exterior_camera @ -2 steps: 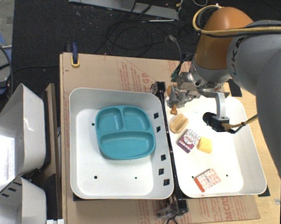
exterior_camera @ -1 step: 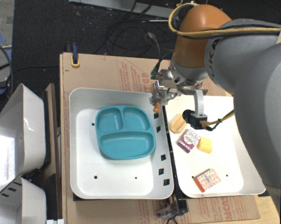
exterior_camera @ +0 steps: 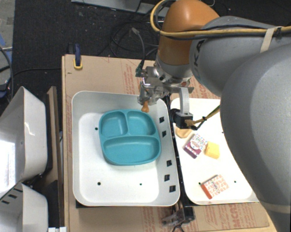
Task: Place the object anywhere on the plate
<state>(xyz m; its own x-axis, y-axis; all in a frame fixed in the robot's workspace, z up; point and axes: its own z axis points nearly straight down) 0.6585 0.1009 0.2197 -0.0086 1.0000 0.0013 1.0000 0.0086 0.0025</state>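
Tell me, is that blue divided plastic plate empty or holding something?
Empty: the blue divided plastic plate shows all three compartments bare. A small orange-brown object hangs at the gripper above its far rim.

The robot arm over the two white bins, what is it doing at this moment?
The grey arm with the orange band reaches in from the right. Its gripper hangs above the far edge of the blue plate, which lies in the left bin. A small orange-brown object shows at the fingertips, right at the plate's rim; it is too small to identify. In the right bin lie a yellow block, a purple-white packet and a red-white box.
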